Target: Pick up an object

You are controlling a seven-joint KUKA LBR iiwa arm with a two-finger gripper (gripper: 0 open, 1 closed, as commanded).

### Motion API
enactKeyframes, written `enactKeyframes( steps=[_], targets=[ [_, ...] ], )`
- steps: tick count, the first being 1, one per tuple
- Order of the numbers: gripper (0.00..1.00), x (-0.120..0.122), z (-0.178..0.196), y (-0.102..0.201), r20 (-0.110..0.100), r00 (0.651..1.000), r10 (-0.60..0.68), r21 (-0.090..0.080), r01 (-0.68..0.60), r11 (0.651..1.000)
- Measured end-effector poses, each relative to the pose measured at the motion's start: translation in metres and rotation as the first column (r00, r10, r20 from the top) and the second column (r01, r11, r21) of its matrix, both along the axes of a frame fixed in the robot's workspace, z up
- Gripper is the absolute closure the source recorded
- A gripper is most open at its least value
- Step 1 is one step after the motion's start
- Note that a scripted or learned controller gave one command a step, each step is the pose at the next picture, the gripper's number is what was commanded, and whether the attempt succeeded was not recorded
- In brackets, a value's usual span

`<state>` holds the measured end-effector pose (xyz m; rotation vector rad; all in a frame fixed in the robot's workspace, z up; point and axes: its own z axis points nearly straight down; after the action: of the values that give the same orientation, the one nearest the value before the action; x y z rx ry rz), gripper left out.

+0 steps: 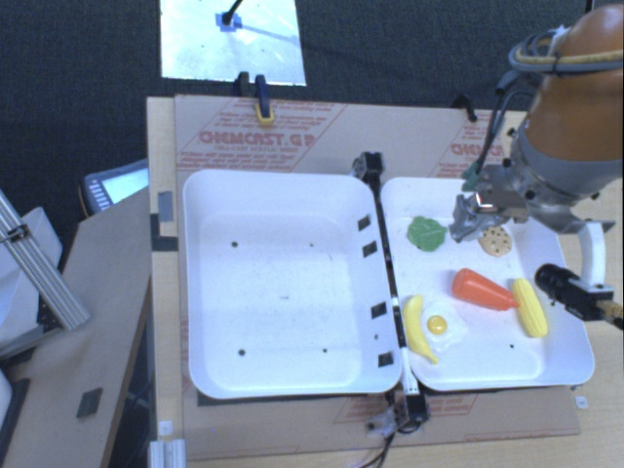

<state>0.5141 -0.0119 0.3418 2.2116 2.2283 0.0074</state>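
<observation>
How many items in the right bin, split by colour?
Green: 1, crinkled green lettuce leaf
Orange: 1, orange plastic carrot
Yellow: 2, yellow banana, yellow corn cob
White: 1, fried egg with yellow yolk
Tan: 1, speckled round cookie
Total: 6

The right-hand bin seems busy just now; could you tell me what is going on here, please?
A grey KUKA arm with an orange band reaches in from the right, its gripper low over the right bin. The gripper sits between a green leafy piece and a speckled cookie; nothing shows between its fingers. A carrot, a corn cob, a banana and a fried egg lie nearer the front. The left bin sits alongside.
</observation>
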Motion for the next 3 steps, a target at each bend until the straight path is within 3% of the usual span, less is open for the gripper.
enactKeyframes(
  steps=[3],
  targets=[
    [1.00,0.003,0.031,-0.002,0.007,1.000,0.012,-0.002,-0.012,1.000]
  ],
)
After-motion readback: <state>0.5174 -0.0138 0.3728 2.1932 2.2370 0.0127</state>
